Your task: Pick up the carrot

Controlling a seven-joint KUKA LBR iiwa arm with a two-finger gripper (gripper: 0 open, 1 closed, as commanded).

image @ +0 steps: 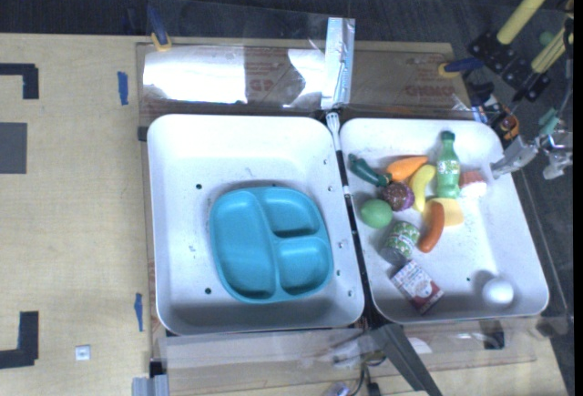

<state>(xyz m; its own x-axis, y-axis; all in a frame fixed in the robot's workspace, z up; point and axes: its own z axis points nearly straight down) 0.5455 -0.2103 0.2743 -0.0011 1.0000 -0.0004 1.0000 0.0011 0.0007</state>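
Camera view, setting: Two shallow white bins are seen side by side on a pale wooden tabletop (73, 230), viewed from above at a slant.

Left bin: The left bin (173, 157) is occupied by a blue divided tray (271, 241) with three compartments, set toward the bin's lower middle.

Right bin: The right bin (519, 248) is crowded with toy groceries in its upper left half.

Carrot: The carrot (407, 168) is seen lying near the top of the right bin, orange body tilted, with dark green leaves (366, 171) at its left end. It is flanked on the right by a green bottle (446, 167) and touched from below by a dark purple round item (397, 196).

Other items: A green round fruit (374, 213) is placed below the leaves. An orange sausage-shaped piece (432, 227) is laid beside a yellow piece (450, 212). A green can (399, 240) and a red packet (416, 284) are found lower down, with a white ball (497, 291) well apart at the lower right.

Hand: The hand (533, 151) is seen at the bin's upper right rim, well apart from the carrot; whether it is wide or narrow cannot be told.
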